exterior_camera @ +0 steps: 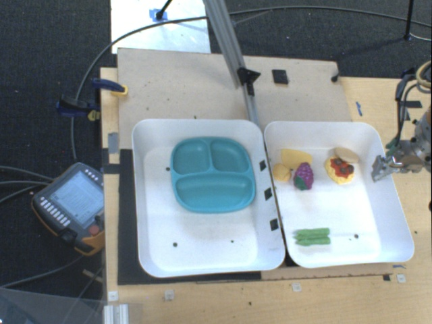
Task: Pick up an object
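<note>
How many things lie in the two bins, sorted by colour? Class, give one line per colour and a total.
Teal: 1, the divided plate
Yellow: 1, the cheese wedge
Purple: 1, the grapes
Green: 1, the bean pods
Red and yellow: 1, the pizza slice
Total: 5

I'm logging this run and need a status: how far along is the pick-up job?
Nothing looks done yet. The claw sits at the right edge of the right bin with nothing visible between its fingers. The toy foods lie on the bin floor: yellow cheese, purple grapes, pizza slice, green beans. The teal plate is in the left bin. Reaching, grasping and lifting remain.
</note>
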Controlling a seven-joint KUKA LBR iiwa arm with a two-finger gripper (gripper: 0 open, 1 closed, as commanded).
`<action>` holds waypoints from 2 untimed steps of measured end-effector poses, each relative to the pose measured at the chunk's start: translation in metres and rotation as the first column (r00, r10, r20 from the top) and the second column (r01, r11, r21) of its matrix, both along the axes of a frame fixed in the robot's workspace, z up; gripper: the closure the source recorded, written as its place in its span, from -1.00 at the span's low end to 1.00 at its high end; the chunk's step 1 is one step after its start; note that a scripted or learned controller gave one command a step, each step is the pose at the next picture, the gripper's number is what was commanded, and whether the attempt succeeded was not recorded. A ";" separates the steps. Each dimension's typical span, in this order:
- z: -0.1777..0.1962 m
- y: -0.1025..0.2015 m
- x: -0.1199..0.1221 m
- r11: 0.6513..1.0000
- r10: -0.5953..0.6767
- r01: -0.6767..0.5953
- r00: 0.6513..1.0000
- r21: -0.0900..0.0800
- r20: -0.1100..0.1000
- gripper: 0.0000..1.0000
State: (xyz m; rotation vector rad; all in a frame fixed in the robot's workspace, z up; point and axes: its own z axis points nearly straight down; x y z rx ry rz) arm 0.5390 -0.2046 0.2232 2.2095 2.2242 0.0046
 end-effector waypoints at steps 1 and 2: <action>0.054 0.000 0.001 1.000 0.000 0.000 1.000 0.000 0.000 1.00; 0.048 0.041 0.013 1.000 0.002 -0.002 1.000 0.002 -0.003 1.00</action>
